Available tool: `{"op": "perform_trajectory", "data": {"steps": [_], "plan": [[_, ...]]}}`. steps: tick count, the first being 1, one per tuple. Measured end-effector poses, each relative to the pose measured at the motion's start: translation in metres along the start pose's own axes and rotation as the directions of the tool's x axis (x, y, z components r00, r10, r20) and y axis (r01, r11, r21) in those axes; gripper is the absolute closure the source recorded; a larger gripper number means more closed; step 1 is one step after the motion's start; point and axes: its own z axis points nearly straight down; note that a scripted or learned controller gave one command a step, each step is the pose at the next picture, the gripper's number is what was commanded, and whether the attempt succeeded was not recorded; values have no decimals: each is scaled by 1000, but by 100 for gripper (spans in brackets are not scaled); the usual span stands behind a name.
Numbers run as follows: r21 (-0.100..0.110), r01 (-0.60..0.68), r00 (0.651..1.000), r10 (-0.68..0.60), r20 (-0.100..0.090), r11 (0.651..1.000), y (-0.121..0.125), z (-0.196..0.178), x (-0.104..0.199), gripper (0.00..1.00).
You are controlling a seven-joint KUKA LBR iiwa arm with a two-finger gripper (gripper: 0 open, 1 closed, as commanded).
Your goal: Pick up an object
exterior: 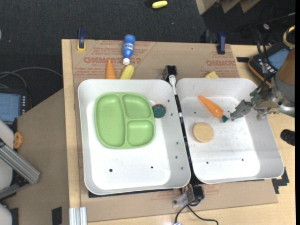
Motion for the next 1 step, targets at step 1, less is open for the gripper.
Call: {"op": "perform_trajectory", "data": {"steps": [1], "plan": [[3, 4, 1000, -4, -2, 1000, 55, 122, 21, 0]]}}
